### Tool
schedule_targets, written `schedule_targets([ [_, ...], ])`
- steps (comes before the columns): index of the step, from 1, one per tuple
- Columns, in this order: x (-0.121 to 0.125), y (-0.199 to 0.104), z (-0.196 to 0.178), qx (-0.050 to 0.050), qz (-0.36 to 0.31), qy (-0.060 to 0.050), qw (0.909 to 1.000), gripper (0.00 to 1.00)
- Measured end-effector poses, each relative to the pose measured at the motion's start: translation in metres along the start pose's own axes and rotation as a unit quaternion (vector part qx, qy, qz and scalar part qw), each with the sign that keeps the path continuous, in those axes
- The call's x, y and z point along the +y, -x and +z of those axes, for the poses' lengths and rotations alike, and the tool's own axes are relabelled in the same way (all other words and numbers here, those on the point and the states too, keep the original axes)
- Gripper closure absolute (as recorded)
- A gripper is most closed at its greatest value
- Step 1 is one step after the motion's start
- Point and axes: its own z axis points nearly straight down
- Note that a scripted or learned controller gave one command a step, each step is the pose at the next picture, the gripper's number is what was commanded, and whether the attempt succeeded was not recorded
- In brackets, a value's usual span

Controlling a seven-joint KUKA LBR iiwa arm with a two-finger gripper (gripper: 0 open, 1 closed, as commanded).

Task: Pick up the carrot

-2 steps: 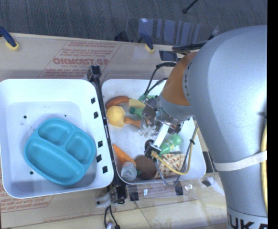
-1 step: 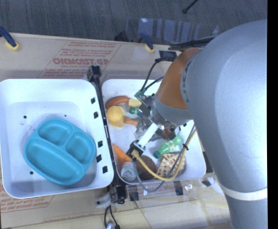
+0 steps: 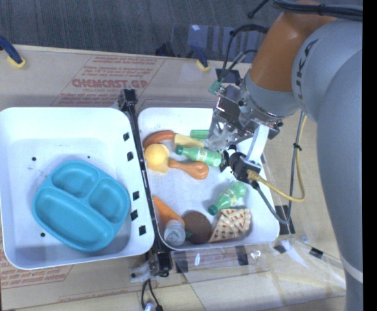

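Hand (image 3: 222, 137), grip state unclear, hovers at right bin's far edge; carrot (image 3: 167, 209) wedged against near-left wall — likely wrong-item grab.

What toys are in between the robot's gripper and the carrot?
In the camera view, a yellow-headed drumstick and a green bottle lie between the gripper and the carrot, which sits low by the bin's left wall.

arm (image 3: 318, 57) cropped, carrot (image 3: 166, 208) partly hidden

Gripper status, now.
Gripper: over the right bin, at the green bottle; open or shut cannot be told. Carrot not in it.
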Motion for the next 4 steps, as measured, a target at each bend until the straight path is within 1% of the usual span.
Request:
schedule_targets([
  [1,-0.064,0.009,0.035,-0.001,0.03,-0.006,0.9995,1.0],
  [2,-0.099,-0.027,0.108,-0.001,0.206,-0.006,0.9785,1.0],
  [3,-0.158,-0.126,0.123,-0.002,0.23,-0.005,0.9731,1.0],
  [4,-0.167,-0.141,0.131,-0.003,0.069,-0.007,0.9976,1.0],
])
